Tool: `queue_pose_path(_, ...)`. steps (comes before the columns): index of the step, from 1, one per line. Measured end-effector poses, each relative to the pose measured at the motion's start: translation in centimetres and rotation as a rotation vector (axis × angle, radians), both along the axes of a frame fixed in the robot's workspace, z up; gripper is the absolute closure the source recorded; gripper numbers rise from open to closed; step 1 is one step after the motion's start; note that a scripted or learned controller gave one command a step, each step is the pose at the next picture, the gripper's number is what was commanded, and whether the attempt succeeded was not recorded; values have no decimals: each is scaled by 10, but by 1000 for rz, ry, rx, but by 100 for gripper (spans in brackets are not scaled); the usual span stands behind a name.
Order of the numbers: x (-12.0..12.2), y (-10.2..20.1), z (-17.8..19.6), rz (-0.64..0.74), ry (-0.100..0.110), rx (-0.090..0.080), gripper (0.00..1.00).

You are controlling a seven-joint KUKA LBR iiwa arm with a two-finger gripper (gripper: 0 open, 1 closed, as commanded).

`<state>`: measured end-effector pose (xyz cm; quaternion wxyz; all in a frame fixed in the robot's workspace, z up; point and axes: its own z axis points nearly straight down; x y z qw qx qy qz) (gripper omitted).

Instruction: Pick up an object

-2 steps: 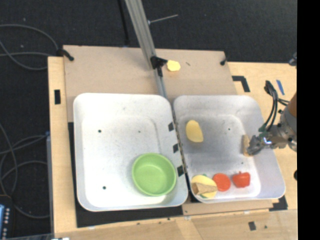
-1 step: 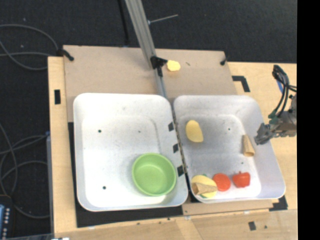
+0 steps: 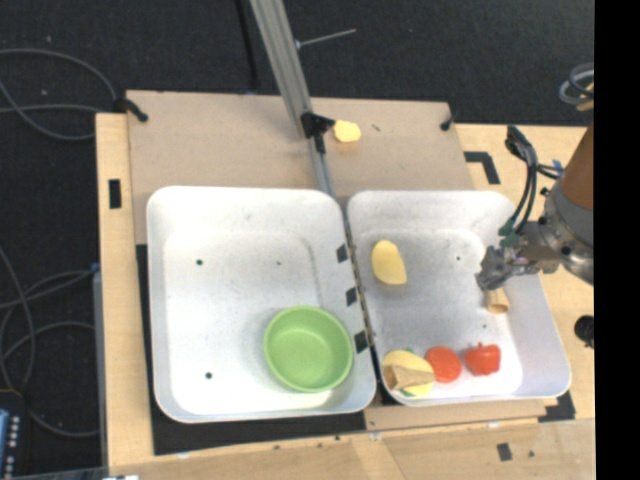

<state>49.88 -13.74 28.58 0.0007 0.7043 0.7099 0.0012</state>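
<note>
My gripper [image 3: 494, 280] hangs over the right side of the right bin [image 3: 430, 213], reaching in from the right. Just below its tip lies a small tan piece [image 3: 497, 305]; I cannot tell whether it touches the gripper. A yellow lemon-like object [image 3: 389, 263] lies in the left half of that bin, well apart from the gripper. Along the bin's front edge sit a yellow and tan object [image 3: 408, 373], a red tomato [image 3: 444, 364] and a red pepper [image 3: 483, 358].
The left bin [image 3: 200, 228] holds a green bowl [image 3: 308, 348] at its front right. A small yellow object [image 3: 347, 131] lies on the board behind the bins, beside a slanted metal rail [image 3: 285, 63]. Cables [image 3: 525, 163] hang near the wrist.
</note>
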Motion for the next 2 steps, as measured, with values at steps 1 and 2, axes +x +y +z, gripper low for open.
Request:
queue_pose_path(1,7,54,1,1,1,1,100)
queue_pose_path(2,14,104,-1,-1,2,0,100)
